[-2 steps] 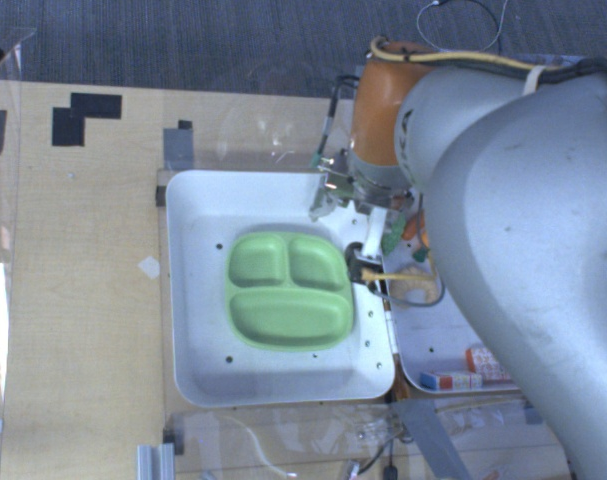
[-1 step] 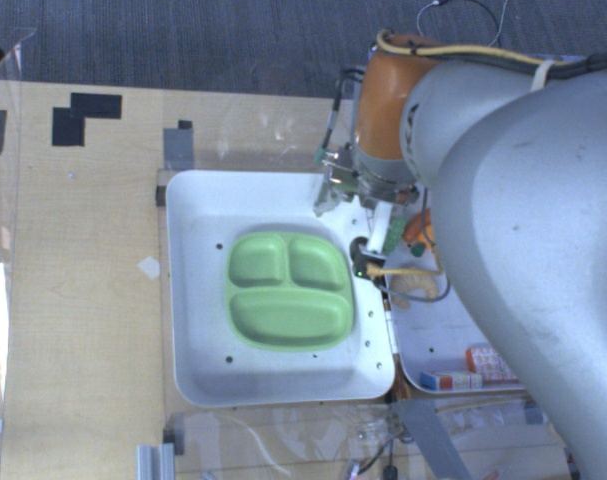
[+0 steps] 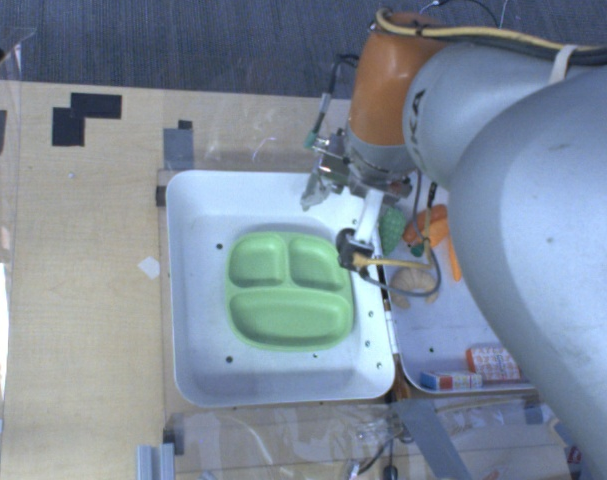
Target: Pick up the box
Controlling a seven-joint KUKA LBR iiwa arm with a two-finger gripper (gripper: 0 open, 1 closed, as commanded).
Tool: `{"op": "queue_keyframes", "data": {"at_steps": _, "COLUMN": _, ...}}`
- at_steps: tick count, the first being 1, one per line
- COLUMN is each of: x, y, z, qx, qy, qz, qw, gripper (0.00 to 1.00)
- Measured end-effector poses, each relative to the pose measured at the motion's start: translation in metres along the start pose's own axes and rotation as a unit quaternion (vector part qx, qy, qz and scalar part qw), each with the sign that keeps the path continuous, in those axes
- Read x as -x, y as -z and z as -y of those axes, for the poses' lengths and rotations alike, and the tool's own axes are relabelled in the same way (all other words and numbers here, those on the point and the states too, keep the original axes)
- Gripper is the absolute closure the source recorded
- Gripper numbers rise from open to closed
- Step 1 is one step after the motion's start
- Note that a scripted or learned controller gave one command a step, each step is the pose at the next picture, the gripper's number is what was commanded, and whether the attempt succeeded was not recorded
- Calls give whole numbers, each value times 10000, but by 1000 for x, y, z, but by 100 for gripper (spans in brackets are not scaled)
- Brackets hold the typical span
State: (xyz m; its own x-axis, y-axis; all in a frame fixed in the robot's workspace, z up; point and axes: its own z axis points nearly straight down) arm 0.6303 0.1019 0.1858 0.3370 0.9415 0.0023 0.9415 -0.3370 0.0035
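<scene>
Hovering my gripper (image 3: 319,188) over the left bin's (image 3: 183,298) far rim. The box (image 3: 492,361) lies well right and nearer, at the near end of the right bin (image 3: 438,333). It's small printed cardboard, long axis approx left-right. Can't tell if gripper's spread or pressed together. Smooth green plastic tray (image 3: 283,293) sits nearby.

A tray (image 3: 288,293) lies in the middle of the left bin (image 3: 183,268), and in the right bin (image 3: 438,333) a box (image 3: 493,361) sits near the front edge, a second box (image 3: 451,379) just left of it, and some small things (image 3: 435,230) at the back.
</scene>
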Motion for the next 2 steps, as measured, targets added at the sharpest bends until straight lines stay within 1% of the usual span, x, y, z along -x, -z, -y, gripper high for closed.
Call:
{"op": "queue_keyframes", "data": {"at_steps": 1, "x": -51, "y": 42, "z": 30, "qx": -6, "qy": -2797, "qz": 3, "qw": 9601, "gripper": 100}}
{"op": "queue_keyframes", "data": {"at_steps": 2, "x": -129, "y": -94, "z": 41, "qx": 4, "qy": -3222, "qz": -54, "qw": 9467, "gripper": 100}}
